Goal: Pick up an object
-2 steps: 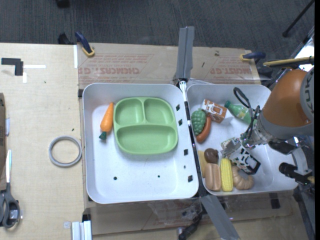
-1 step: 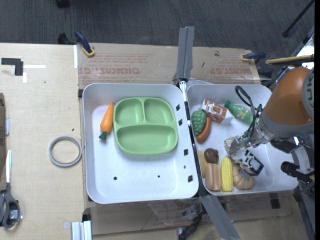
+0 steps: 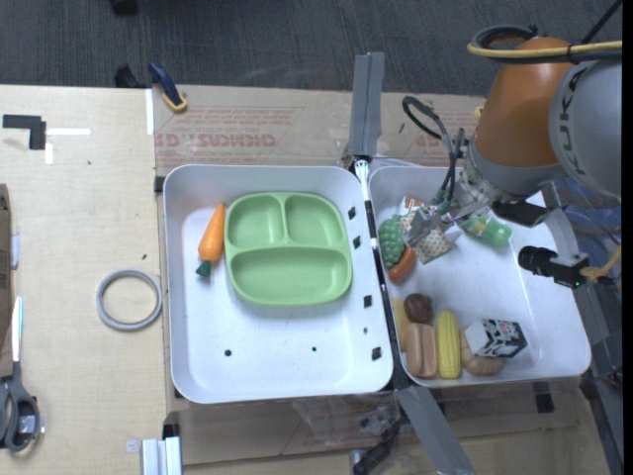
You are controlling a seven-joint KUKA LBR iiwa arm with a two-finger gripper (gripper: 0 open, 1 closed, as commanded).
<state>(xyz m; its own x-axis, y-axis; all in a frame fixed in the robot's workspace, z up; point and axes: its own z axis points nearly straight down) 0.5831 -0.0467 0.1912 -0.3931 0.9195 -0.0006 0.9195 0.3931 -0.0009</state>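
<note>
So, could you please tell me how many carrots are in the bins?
1 clearly: the carrot lies in the left bin, left of the green plate. Others may be hidden in the right bin's pile.

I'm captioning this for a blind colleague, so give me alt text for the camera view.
A grey and orange robot arm reaches from the right, its claw low over toy food in the right bin. The left bin holds a green plate with a carrot beside it.
</note>
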